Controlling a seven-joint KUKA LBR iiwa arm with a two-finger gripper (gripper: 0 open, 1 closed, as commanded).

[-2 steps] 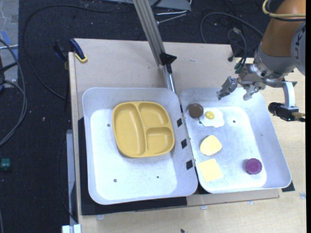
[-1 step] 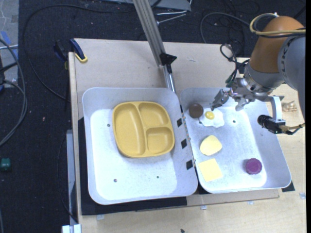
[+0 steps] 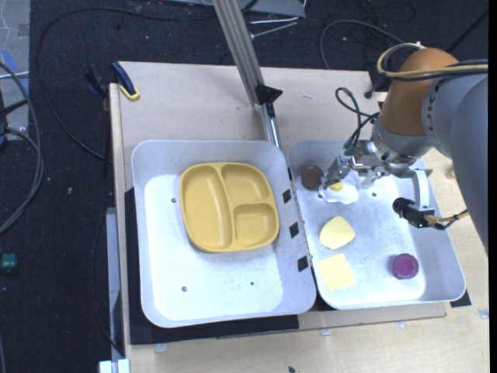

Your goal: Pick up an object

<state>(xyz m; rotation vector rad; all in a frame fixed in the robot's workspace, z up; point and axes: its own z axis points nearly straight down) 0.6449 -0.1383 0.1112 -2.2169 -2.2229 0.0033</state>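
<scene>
In the right bin [image 3: 443, 286] lie several small items. A brown round piece [image 3: 311, 177] rests at the far left corner, with a white piece with a yellow spot [image 3: 338, 189] beside it. Nearer are a pale yellow rounded piece [image 3: 336, 232], a yellow square slab [image 3: 335, 271] and a purple round piece [image 3: 404, 266]. My gripper [image 3: 353, 169] hangs low at the far side of this bin, right over the white piece and seemingly touching its top. Nothing is seen lifted.
The left bin [image 3: 155, 286] holds a yellow divided plate [image 3: 230, 206]. A slanted metal pole [image 3: 242, 45] crosses above the bench's far edge. A black cable fitting [image 3: 409, 210] hangs off the wrist over the right bin. Cables lie on the dark floor around.
</scene>
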